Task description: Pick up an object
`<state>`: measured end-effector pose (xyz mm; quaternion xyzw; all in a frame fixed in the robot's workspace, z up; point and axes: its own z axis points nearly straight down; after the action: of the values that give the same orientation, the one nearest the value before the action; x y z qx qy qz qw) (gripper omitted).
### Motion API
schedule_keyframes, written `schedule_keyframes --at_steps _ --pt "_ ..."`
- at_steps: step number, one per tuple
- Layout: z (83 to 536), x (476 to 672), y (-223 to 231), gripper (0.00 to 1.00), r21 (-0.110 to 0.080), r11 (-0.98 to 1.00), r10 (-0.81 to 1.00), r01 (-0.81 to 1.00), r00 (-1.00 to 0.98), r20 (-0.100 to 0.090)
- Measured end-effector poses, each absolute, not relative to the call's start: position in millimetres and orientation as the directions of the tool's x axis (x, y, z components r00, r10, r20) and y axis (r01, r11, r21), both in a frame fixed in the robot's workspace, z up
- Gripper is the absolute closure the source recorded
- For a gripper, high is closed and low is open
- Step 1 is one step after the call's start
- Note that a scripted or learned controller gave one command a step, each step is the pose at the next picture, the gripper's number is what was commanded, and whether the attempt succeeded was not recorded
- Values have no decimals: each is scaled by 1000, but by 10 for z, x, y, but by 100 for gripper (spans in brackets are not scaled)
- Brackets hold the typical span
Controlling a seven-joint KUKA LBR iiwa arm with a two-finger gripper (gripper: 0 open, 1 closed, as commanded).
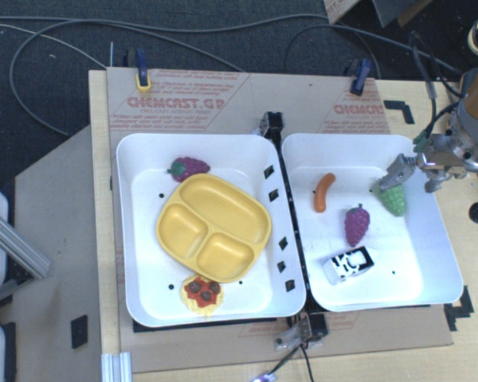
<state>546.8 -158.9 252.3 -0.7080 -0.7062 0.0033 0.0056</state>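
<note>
- The bench (pixel 103 213) carries two shallow white bins side by side, a left bin (pixel 131 237) and a right bin (pixel 442 253), meeting along a black divider strip in the middle.
- The arm (pixel 474 126) comes in over the right bin's far right corner, and its claw (pixel 418 173) hangs just above the bin's right edge.
- The claw's two grey fingers (pixel 398 169) are spread apart, one toward the bin's middle and one toward its right edge; nothing is gripped between them.
- A green bunch of grapes (pixel 395 200) lies just below the inner finger, near the right bin's far right corner; whether the finger touches it cannot be told.
- A purple bunch of grapes (pixel 356 224) lies near the middle of the right bin, just beside the green one.
- An orange sausage (pixel 323 192) lies toward the right bin's far left side, close to the divider.
- A small black-and-white toy (pixel 349 264) sits near the right bin's near edge, just below the purple grapes.
- In the left bin, a yellow divided plate (pixel 214 227) fills the middle, tilted diagonally.
- A second purple bunch of grapes (pixel 190 167) sits at the plate's far left edge, touching it or nearly so.
- A small pizza slice toy (pixel 202 294) lies by the left bin's near edge, just below the plate.
</note>
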Motion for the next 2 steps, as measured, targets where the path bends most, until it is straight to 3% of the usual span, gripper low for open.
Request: schedule_keyframes --at_steps 1,2 --pt "2582 5491 -1587 0 -1 0 1000 1000 0 1" --pt "1947 5475 -1571 0 -8 0 1000 1000 0 3"
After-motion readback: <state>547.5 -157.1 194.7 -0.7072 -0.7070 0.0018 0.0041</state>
